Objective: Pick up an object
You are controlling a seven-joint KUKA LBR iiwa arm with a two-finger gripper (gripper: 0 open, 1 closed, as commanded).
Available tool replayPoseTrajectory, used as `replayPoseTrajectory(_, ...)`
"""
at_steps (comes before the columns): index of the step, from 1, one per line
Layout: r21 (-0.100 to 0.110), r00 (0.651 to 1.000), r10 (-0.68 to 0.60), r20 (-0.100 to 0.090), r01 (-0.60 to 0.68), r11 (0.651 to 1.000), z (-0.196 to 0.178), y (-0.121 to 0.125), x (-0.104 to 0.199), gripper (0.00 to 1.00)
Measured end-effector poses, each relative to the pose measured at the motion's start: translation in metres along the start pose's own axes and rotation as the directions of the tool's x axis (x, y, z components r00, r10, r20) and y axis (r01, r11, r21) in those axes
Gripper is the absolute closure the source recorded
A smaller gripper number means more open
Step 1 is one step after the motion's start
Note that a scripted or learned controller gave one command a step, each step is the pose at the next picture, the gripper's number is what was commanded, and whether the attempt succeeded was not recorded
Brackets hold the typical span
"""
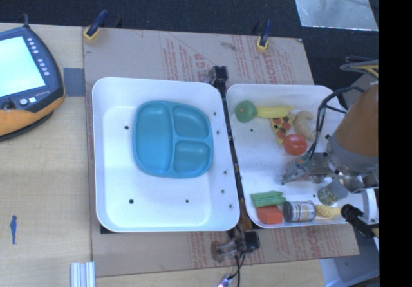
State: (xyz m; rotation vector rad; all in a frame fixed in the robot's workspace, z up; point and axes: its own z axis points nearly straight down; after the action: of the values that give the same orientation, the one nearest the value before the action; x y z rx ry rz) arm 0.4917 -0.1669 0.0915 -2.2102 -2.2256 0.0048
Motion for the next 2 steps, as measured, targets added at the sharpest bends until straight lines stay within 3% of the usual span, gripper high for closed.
replayPoseTrajectory(1,0.0,1.0,0.001,0.0,-0.001,1.0,0.0,-0.016,0.002,0.0)
replayPoseTrajectory(2,-0.001,1.0,-0.001,0.002,0.001,1.0,0.0,0.036,0.052,0.0)
